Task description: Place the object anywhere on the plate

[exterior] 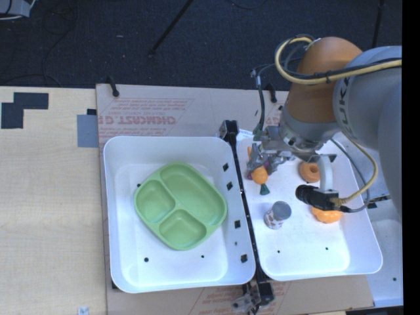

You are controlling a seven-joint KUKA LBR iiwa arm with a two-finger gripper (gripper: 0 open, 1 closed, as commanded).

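Two bins on the surface: green plate (180,205) in the left one, arm over the right. End effector (261,166) sits low at that bin's left wall, apparently pinching an orange carrot (260,175), its green tip pointing down-right.

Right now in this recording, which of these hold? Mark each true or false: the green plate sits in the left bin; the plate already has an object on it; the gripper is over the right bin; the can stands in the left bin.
1. The green plate sits in the left bin. True.
2. The plate already has an object on it. False: its compartments are bare.
3. The gripper is over the right bin, by a small carrot-like toy. True.
4. The can stands in the left bin. False: it is in the right bin.
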